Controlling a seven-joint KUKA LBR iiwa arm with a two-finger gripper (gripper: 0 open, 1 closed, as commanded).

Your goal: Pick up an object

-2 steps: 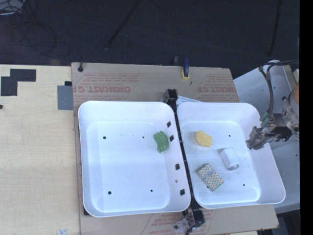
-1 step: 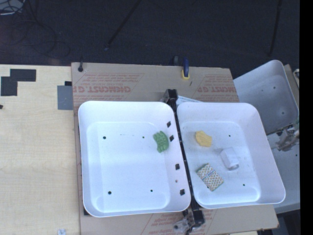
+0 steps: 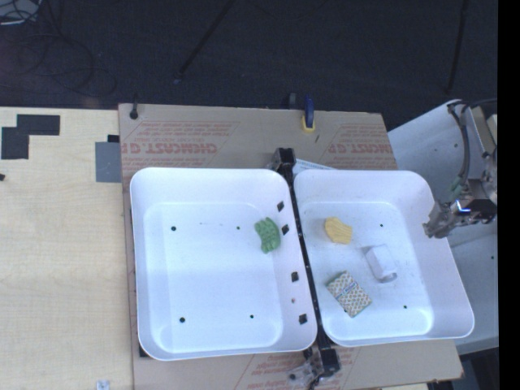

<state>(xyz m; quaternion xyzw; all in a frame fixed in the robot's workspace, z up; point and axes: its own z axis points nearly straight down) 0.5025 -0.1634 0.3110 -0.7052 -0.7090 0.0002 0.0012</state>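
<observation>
A green crumpled object [image 3: 267, 235] lies in the left bin [image 3: 162, 193] close to its right wall. The right bin [image 3: 414, 193] holds a yellow lump [image 3: 339, 231], a small white cup on its side [image 3: 379, 263] and a patterned little box [image 3: 349, 293]. My gripper [image 3: 443, 223] hangs at the right bin's outer right rim, well apart from all the objects, with the arm [image 3: 478, 149] rising behind it. The white cup is the object closest to it.
A black divider with clips [image 3: 294, 242] runs between the two bins. The bins rest on a cardboard sheet [image 3: 211, 140] with a blue and yellow clamp [image 3: 309, 116] at its far edge. A pale wooden tabletop [image 3: 57, 258] lies to the left.
</observation>
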